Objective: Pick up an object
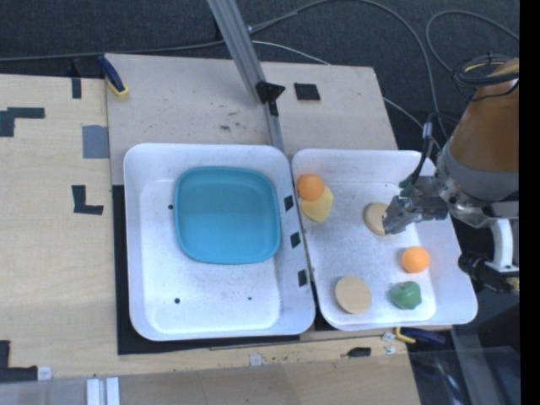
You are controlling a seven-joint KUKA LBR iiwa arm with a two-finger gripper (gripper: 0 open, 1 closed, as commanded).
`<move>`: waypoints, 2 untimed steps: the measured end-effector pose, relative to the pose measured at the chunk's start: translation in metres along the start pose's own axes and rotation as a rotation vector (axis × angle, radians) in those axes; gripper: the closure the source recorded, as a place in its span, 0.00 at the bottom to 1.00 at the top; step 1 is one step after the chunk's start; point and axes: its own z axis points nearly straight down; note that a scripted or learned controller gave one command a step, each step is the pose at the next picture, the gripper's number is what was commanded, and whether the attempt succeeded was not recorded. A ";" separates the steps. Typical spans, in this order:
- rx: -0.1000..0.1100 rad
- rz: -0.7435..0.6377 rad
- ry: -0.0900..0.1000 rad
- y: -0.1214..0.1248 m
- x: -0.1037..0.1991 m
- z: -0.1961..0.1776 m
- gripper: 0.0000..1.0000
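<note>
the gripper (395, 219) hangs low in the right bin (354, 163), right over a pale tan disc (375, 218) and covering its right side; whether it is spread or pinching cannot be told. an orange ball (414, 259) lies just nearer, a green piece (407, 294) beyond that. the left bin (143, 226) holds a blue plate (226, 214).
</note>
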 end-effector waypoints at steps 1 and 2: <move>0.001 0.001 0.000 0.001 0.000 -0.036 1.00; 0.006 -0.003 0.001 0.014 0.055 -0.017 1.00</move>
